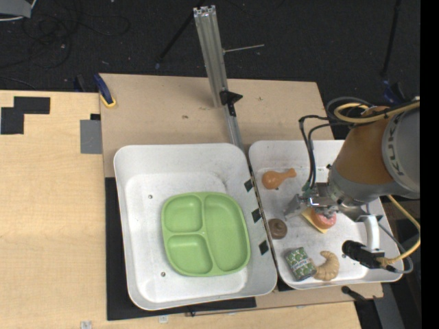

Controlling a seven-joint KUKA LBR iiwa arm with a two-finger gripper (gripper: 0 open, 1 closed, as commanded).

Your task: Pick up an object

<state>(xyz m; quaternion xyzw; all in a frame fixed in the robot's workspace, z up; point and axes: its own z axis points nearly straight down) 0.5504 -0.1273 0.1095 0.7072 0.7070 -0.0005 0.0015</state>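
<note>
Two white bins sit side by side. The left bin (137,184) holds one green divided plate (204,234). The right bin (274,157) holds five small things: an orange drumstick (278,177), a brown disc (277,227), a green packet (298,262), a tan croissant (328,266), and a yellow-and-red piece (322,218) directly under the gripper (313,201) at right of center.

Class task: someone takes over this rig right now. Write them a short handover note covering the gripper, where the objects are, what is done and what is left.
Gripper: low in the right bin, over a yellow-and-pink item; grasp not confirmed.
Right bin: orange drumstick-shaped toy, brown round piece, green packet, croissant.
Left bin: green divided plate.
Done: nothing visibly lifted.
Left: pick up an object.
</note>
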